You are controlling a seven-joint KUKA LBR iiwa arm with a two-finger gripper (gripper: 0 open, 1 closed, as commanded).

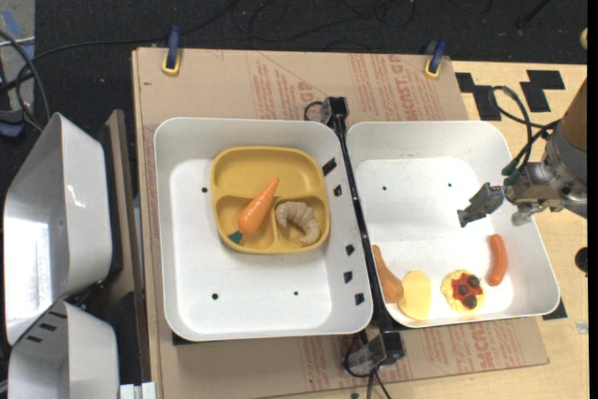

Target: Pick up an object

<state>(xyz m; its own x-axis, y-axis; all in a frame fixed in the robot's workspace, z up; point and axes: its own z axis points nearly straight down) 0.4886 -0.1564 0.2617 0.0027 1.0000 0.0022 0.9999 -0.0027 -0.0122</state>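
The gripper (484, 203) hangs over the right bin (439, 145), nothing between its fingers; whether they are parted or closed cannot be told. Nearest it, toward the bin's right wall, lies a toy sausage (497, 259): slim, orange-red, glossy, rounded at both ends, lying nearly upright in the view.

The arm (572, 154) is cut off by the right edge. Spare bins (51, 229) at left run off the frame. The gripper's (481, 204) grip is too small to judge.
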